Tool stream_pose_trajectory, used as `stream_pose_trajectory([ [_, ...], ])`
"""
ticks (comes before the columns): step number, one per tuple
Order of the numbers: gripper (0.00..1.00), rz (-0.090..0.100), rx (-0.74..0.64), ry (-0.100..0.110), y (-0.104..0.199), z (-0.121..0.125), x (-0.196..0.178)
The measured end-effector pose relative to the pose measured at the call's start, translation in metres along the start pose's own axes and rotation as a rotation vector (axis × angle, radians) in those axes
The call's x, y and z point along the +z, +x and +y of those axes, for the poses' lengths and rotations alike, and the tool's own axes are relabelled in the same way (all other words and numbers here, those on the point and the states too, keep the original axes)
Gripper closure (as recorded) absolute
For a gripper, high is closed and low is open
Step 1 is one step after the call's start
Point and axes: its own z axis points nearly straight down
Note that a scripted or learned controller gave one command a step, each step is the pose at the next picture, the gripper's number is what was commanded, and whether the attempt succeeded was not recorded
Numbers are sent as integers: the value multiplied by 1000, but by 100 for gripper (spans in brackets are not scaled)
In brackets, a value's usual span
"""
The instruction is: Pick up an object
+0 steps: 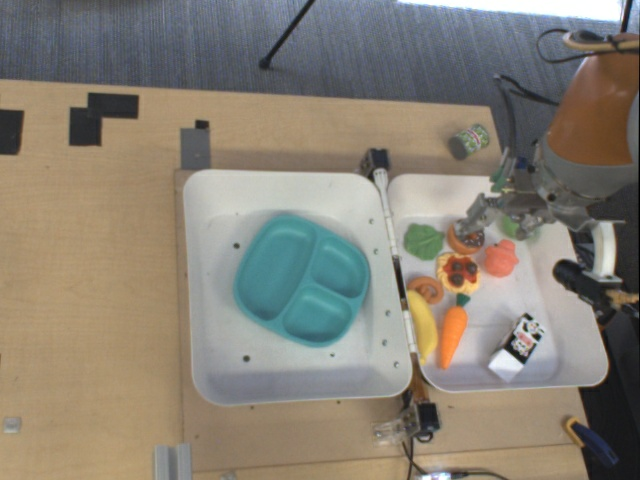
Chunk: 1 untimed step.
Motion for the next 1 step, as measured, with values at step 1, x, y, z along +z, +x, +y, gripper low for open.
stream_pose_trajectory([
  [1, 0, -1, 3, -3, -10, -37, 143],
])
